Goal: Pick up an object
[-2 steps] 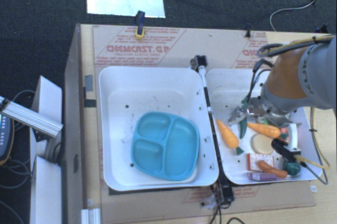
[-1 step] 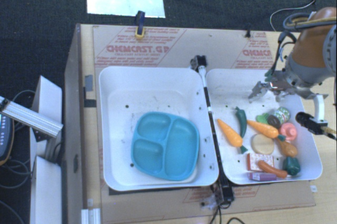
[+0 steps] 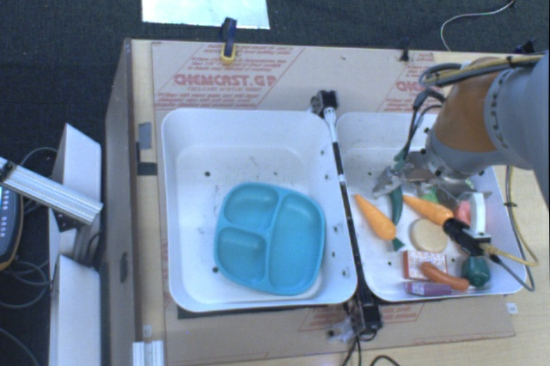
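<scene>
My gripper hangs low over the middle of the right bin, reaching in from the right. Just below it lie an orange carrot and a thin dark green piece. A second orange carrot lies to the right of the green piece. A cream round disc sits in front of that carrot. Nothing shows between the gripper's tips.
The left bin holds a blue divided plate. Near the right bin's front edge lie a red and white box, a small orange carrot, a dark green lump and a purple stick. A pink piece lies at the right.
</scene>
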Robot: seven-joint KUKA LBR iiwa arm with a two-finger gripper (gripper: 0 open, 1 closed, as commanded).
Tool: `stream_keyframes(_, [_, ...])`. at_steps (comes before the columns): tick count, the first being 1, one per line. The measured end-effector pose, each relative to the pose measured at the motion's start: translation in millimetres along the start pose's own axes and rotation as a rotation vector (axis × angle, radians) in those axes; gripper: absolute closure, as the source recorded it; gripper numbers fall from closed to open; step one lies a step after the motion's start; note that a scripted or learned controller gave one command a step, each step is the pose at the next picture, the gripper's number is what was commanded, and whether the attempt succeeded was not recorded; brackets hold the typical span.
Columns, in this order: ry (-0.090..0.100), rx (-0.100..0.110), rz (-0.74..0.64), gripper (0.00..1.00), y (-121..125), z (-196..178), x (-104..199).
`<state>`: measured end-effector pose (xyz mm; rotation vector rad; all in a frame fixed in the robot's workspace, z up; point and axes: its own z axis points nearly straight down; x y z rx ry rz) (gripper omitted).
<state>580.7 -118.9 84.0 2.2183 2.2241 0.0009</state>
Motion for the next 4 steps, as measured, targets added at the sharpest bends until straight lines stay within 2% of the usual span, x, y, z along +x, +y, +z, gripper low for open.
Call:
stream_keyframes(1, [-0.003,-0.004,0.002,0.0,9,-86,-54])
stream_keyframes(2, [0.001,0.001,0.0,0.0,-12,-2,14])
stream_keyframes(3, [-0.001,-0.002,-0.002,1.0,-11,-13,13])
stream_keyframes(4, [0.0,-0.003,-0.001,1.0,-46,-121,63])
